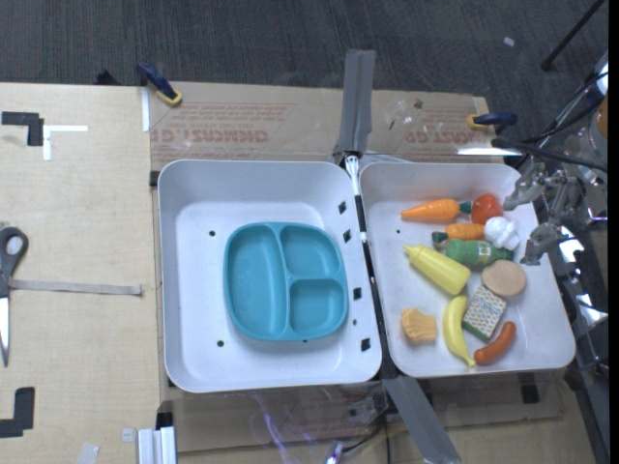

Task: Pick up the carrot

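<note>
Carrot (431,210) lies on its side at the far end of the right bin (387,288), tip toward the divider, its leafy end touching a tomato (486,206) and a second small orange piece (464,230) just beside it. Gripper (538,218) hangs at that bin's right rim, near the carrot, likely staged for a reach; whether it is open or closed I cannot tell. Left bin (184,288) holds a teal tray (286,281).

Open floor to the left of the carrot (431,210), toward the bin wall (366,222). Crowded on the right and below: tomato (486,206) touching its tip, bottle (474,252) and mustard (437,268) just beside.
</note>
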### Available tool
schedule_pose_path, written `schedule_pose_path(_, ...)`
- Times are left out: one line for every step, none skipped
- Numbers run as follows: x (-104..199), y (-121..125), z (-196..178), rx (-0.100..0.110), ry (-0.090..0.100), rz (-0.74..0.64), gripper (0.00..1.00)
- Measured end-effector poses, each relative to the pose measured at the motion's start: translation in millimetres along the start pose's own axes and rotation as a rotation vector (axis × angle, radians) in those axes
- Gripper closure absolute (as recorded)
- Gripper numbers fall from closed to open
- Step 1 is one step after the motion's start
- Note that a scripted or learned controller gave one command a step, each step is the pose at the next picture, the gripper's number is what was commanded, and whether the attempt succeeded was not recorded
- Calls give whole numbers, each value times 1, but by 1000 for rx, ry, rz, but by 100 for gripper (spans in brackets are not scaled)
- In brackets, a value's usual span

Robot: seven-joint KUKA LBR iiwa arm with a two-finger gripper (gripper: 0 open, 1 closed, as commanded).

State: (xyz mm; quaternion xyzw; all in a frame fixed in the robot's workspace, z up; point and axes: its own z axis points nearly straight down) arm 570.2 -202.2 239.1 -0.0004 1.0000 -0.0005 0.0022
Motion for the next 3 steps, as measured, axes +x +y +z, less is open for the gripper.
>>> schedule_pose_path(-45, 12, 104, 0, 1, 92, 0)
schedule_pose_path(-69, 52, 149, -3, 16, 96, 0)
schedule_pose_path(-73, 53, 137, 1, 1, 93, 100)
